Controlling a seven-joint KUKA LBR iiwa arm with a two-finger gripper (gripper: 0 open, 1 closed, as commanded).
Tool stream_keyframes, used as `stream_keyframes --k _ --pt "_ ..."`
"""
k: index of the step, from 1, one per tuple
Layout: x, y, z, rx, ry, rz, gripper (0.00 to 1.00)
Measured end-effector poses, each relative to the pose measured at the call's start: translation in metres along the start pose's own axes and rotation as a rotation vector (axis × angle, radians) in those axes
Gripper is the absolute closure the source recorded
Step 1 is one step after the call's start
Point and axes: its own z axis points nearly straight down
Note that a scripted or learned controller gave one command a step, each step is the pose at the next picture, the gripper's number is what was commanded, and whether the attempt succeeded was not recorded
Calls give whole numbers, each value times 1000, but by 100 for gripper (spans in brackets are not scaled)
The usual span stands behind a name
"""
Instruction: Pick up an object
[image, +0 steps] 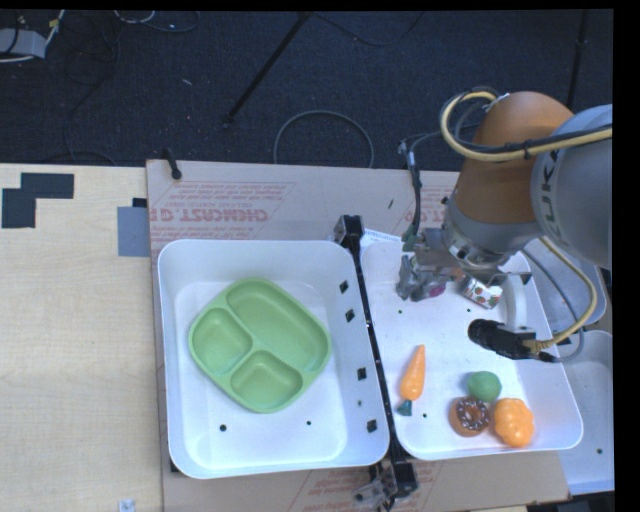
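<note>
Two bins sat side by side on the surface (70, 330). The left bin (190, 440) held a plate with three parts (260, 343), lying near its middle. The right bin (440, 440) held the small things. A toy carrot (413, 373) lay near the wall between the bins. To its right, along the front, a donut (468, 416) lay just beside an orange fruit (513, 422). A round ball (484, 384) sat just behind those two. The claw (418, 283) was down at the back of the right bin, near its left side. The arm (520, 170) reached in from the right.
</note>
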Motion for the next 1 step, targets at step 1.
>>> stream_keyframes --k 1 --pt "45 -23 -8 0 -1 1 100"
